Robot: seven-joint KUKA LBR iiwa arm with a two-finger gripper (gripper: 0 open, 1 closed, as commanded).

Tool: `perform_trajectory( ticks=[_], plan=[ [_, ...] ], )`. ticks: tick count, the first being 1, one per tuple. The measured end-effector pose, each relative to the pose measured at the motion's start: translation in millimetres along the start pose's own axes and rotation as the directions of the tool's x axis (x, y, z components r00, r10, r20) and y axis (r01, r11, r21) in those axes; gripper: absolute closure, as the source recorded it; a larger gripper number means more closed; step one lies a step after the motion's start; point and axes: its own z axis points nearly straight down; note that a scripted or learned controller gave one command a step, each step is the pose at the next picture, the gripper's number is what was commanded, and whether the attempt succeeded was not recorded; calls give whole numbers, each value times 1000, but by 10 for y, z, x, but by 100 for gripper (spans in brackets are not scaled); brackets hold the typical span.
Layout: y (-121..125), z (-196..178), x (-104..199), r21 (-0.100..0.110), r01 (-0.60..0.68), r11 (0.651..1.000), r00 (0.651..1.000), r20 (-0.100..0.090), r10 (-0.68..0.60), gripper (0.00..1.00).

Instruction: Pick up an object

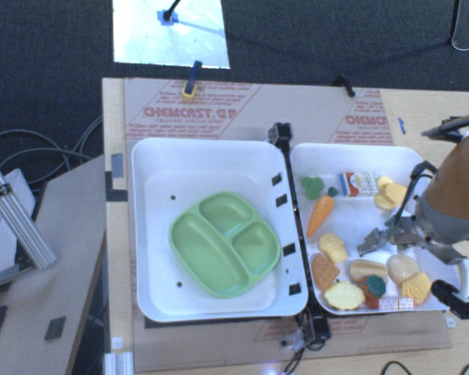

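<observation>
Currently we're in the approach step: gripper [375, 242] hovers in the right bin [422, 159], jaws spread and holding nothing, hot dog [367, 270] just below them, so next we drop straight down and close on it.

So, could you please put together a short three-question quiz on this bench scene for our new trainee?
1. True or false: the light green three-compartment plastic tray lies in the left white bin.
2. Which bin holds the orange toy carrot: A left, B right white bin?
3. Fill in: the arm's two-finger gripper hovers over the ___ bin.

Key: 1 true; 2 B; 3 right.
</observation>
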Motion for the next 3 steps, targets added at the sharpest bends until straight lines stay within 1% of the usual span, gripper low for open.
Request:
perform_trajectory(
  ticks=[1,2,3],
  plan=[
    [9,175,3,-5,1,1000,1000,1,-1,0],
    [15,64,1,-7,1,1000,1000,2,-1,100],
    [112,-541,-24,-12,4,1000,1000,4,-4,100]
  ],
)
